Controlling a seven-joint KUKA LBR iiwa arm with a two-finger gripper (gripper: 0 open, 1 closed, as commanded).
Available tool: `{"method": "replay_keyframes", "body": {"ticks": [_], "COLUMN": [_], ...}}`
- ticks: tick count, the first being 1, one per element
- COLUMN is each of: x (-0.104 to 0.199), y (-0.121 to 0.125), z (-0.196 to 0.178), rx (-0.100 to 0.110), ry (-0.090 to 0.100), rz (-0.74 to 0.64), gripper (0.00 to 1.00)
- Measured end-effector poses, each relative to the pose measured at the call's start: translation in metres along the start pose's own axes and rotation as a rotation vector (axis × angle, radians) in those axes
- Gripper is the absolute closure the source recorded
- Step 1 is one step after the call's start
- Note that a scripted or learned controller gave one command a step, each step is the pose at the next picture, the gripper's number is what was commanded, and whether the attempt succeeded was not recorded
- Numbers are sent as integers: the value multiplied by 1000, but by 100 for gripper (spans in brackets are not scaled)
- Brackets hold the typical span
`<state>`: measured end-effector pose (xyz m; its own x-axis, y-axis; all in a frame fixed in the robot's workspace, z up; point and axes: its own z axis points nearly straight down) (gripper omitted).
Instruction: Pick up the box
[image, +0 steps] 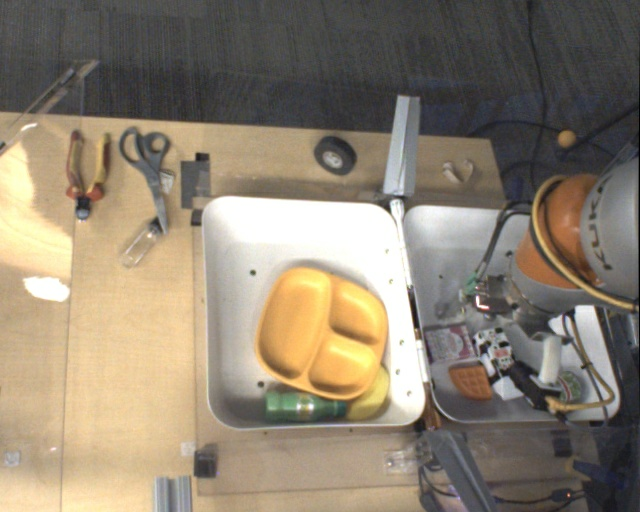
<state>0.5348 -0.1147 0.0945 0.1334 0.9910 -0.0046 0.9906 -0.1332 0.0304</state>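
Observation:
A small flat box (448, 344) with a purple and white face lies in the right bin (440, 240), close to the bin's left wall. My gripper (497, 352) hangs low over the bin floor just right of the box, below the grey wrist with its orange band (560, 230). Whether it touches the box cannot be made out. An orange-brown piece (470, 380) lies just in front of the box, beside the gripper.
The left bin (230, 300) holds a yellow divided tray (325, 330) leaning over a green can (300, 405) and a yellow fruit (372, 396). Scissors (150, 165), pliers (85, 170) and a tape roll (335, 155) lie on the bench behind. Cables (575, 395) hang at the arm's right.

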Motion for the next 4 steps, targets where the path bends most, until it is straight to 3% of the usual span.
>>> {"method": "replay_keyframes", "body": {"ticks": [1, 2, 3, 4], "x": [8, 25, 24, 7], "y": [39, -47, -43, -47], "z": [7, 3, -9, -13], "rx": [15, 16, 5, 23], "ry": [4, 6, 3, 8], "rz": [-55, 9, 8, -266], "gripper": [0, 0, 100, 100]}}
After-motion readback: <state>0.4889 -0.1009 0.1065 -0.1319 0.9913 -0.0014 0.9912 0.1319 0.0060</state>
